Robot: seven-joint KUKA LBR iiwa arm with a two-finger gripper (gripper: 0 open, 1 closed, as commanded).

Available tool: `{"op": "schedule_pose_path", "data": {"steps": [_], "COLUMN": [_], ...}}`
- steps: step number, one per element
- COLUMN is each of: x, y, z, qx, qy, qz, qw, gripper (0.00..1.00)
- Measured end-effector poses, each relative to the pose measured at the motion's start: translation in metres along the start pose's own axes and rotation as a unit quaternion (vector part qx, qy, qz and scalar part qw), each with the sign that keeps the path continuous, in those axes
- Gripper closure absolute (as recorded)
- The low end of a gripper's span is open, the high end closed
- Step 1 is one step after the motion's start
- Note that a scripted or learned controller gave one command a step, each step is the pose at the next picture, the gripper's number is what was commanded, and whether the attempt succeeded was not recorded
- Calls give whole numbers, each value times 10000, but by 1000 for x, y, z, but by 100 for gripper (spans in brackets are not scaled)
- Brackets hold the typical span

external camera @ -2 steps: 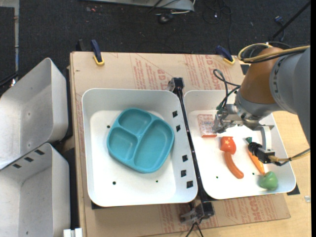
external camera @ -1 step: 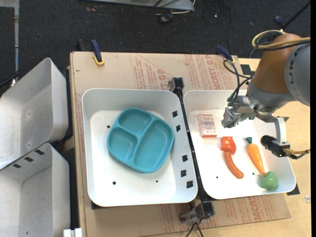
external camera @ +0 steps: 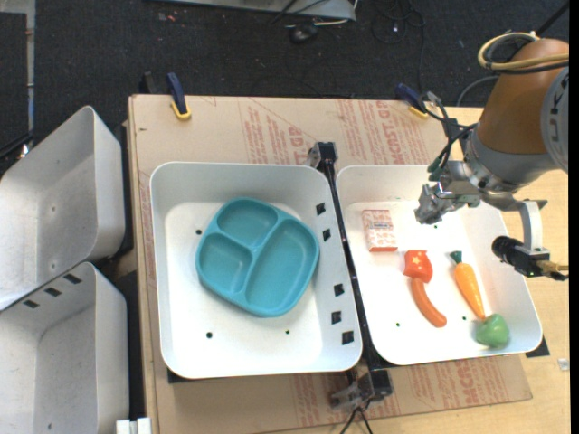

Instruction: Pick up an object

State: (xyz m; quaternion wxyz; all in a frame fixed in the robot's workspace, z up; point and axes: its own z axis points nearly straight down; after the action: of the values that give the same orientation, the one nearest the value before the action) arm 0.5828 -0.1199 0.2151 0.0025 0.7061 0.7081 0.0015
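We're pre-grasp: grey two-finger gripper hovers upper right of frame over the right white plastic bin, grip state unreadable, nothing visibly held; candidates, small pink-and-white box, red-orange toy pepper, orange toy carrot, lie lower right.

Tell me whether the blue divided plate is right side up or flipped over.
Right side up: the blue divided plate lies flat in the left bin with its three hollow compartments facing up.
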Motion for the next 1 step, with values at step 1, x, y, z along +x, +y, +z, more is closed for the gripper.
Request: {"op": "schedule_pose_path", "data": {"steps": [1], "x": [0], "y": [1], "z": [-41], "qx": [5], "qy": [-1], "qz": [-2], "qw": [10000], "gripper": [100]}}
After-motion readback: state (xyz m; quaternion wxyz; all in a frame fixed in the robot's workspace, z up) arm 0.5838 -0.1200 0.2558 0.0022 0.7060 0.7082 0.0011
